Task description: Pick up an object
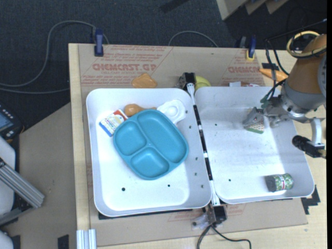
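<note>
My gripper [256, 121] hangs low over the upper middle of the right bin [233, 160], with the grey arm and its orange band [306, 61] coming in from the right. A small pale green object [256, 129] lies right under the gripper's tip, and I cannot tell whether it is held. Near the right bin's lower right corner lies a small green and grey can [280, 182] on its side. The left bin [109, 185] holds a blue divided plate [150, 144], a small white box with blue and red print [112, 122], an orange piece [133, 109] and a white cup [173, 110].
Behind the bins on the board sit an orange lump [144, 80] and a yellow object [201, 82]. Blue clamps [98, 41] [251, 46] grip the board's far edge. A black part [307, 145] sticks out beside the arm at the right bin's edge.
</note>
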You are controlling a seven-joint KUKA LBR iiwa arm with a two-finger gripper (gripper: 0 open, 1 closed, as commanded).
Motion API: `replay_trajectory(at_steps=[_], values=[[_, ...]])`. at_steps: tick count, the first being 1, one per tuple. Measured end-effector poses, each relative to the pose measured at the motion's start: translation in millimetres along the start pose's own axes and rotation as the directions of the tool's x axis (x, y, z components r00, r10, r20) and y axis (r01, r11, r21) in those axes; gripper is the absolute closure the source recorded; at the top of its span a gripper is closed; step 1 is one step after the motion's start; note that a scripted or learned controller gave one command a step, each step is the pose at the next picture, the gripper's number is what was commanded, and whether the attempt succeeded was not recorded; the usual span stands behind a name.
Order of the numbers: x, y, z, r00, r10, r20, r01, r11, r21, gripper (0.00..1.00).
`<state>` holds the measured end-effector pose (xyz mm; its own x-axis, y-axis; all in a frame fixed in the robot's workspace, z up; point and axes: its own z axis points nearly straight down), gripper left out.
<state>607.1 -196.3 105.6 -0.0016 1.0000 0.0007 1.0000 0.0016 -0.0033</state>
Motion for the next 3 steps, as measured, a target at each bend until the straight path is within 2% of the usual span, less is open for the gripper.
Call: replay_trajectory(at_steps=[1, 2, 3], values=[[0.0, 0.5, -15.0, 1.000, 0.000, 0.002, 0.000, 1.000, -0.005, 1.00], [-0.1, 1.1, -25.5, 1.000, -0.001, 0.003, 0.001, 1.000, -0.008, 1.00], [-0.1, 0.8, -24.9, 1.000, -0.001, 0.003, 0.001, 1.000, -0.007, 0.00]])
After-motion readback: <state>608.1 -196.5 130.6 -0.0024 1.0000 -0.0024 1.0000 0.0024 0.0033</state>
